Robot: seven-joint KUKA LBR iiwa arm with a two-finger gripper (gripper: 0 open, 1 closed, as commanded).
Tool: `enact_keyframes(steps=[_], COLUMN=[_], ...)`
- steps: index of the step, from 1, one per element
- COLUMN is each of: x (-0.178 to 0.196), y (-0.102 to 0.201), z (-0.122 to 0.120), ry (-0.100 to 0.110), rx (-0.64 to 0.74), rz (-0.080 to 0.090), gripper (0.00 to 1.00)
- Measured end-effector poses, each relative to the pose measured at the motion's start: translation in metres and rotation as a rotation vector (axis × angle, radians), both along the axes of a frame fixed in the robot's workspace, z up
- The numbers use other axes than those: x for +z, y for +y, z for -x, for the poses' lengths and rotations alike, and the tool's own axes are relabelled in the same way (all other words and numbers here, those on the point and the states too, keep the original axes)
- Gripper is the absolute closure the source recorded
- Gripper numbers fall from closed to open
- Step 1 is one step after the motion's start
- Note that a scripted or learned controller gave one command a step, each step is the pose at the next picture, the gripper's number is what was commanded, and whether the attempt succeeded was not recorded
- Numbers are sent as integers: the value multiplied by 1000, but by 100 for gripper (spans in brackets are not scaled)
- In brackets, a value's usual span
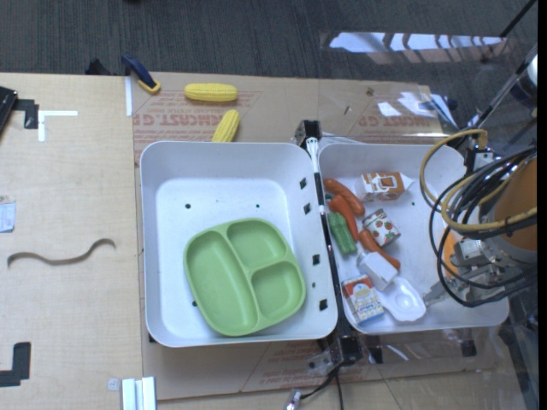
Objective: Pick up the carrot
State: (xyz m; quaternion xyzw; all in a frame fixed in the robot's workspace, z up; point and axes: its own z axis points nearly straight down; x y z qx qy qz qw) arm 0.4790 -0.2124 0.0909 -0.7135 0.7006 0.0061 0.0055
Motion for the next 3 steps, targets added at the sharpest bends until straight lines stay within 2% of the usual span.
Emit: enact_keyframes(steps=[1,3], x=[0,0], y=[3,2], z=[1,-1], ry=[1,-6], rx=[159,70], rz=[-1,3], gripper=[0,0])
